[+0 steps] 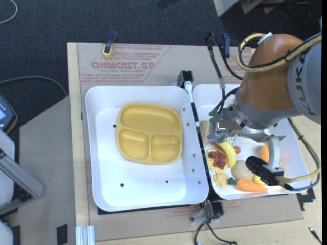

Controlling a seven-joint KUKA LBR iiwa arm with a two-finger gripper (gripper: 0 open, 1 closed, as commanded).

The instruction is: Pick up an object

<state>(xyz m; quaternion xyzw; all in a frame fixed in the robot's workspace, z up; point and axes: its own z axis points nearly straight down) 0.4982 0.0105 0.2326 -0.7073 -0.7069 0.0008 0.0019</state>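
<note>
Banana (228,154): lies in the right bin (249,146), in its left half, curved and pointing roughly up and down the view; it is just below the gripper.
Red piece (218,160): a small toy food bit, touching the banana on its left side.
Pale yellow piece (220,178): just below the red piece, close to the bin's front wall.
Beige lump (241,172): just right of the pale yellow piece and below the banana's lower end.
Carrot (250,186): orange, lying crosswise along the front wall, touching the beige lump from below.
Orange piece (264,152): further right in the same bin, apart from the banana, partly hidden by the robot's own parts.
Gripper (223,132): hangs over the left part of the right bin, right above the pile of toy food; nothing can be seen held in it, and whether it is spread or pressed together cannot be told from this angle.
Arm (268,75): comes in from the right, its orange band covering much of the right bin's back half.
Left bin (102,152): holds a yellow divided tray (150,133) lying flat near its middle.
Worktop (127,60): a tan board under both bins, with a yellow clamp (107,49) on its back edge.
</note>
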